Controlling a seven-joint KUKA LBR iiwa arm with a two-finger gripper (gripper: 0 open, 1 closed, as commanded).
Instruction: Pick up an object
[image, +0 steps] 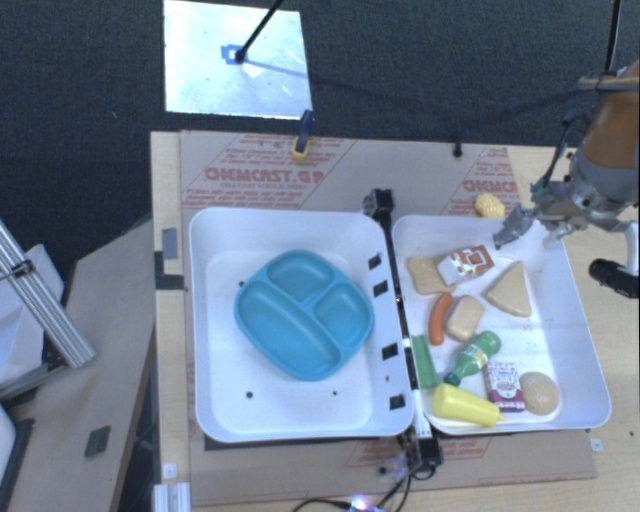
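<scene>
The right bin (575, 330) holds several toy foods: a toast slice (425, 272), a white and orange carton (467, 263), a tan wedge (510, 290), an orange sausage (440, 318), a beige block (464, 318), a green bottle (472, 358), a yellow piece (463, 404), a red and white box (503, 385) and a beige round (540, 392). My gripper (530, 228) hangs over the bin's far edge, above and right of the carton. It is open, with nothing between its fingers.
The left bin (215, 250) holds a blue divided plate (303, 313). A small yellow item (490, 206) lies on the cardboard just outside the right bin's far rim. A green stick (425, 362) lies by the divider between the bins.
</scene>
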